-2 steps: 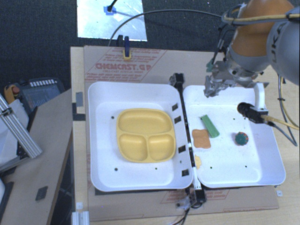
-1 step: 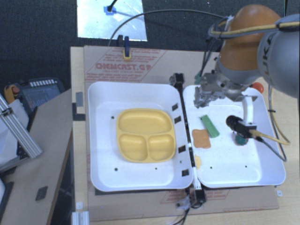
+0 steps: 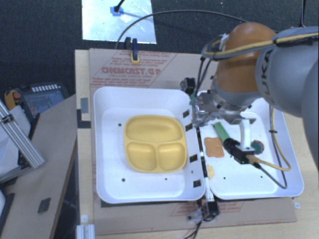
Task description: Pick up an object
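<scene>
My gripper (image 3: 203, 114) hangs under the orange-banded wrist, low over the back left corner of the right bin (image 3: 284, 183). Just in front of it lie a green stick (image 3: 219, 131) and a flat tan slice like toast (image 3: 213, 147), both apart from the gripper. A small round teal and red thing (image 3: 257, 146) sits further right in the same bin. A small pale yellow piece (image 3: 210, 172) lies by the bin's left wall. The wrist hides whatever is directly under it.
The left bin (image 3: 107, 183) holds a yellow divided plate (image 3: 154, 142) at its middle. A raised divider (image 3: 201, 158) runs between the two bins. A cardboard sheet (image 3: 149, 68) lies under both bins.
</scene>
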Motion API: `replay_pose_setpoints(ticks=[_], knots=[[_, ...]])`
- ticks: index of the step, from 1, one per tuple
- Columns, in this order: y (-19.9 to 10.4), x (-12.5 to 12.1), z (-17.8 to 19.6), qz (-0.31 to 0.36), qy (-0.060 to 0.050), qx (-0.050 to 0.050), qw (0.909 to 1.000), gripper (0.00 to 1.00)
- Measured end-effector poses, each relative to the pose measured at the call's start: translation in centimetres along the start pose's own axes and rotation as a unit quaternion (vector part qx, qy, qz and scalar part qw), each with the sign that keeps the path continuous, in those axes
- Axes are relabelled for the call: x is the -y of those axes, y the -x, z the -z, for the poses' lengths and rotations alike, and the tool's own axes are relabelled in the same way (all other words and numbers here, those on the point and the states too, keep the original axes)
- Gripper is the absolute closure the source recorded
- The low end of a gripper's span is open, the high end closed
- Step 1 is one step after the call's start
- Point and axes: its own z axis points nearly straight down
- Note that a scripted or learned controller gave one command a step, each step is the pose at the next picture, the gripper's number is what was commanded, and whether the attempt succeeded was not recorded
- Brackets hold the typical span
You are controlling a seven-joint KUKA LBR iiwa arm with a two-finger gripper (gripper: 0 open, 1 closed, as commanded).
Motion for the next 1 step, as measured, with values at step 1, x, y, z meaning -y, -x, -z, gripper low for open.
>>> replay_pose_setpoints(ticks=[1], knots=[[-4.55, 2.8, -1.65, 0.0, 0.0, 0.0, 1.0, 1.0]])
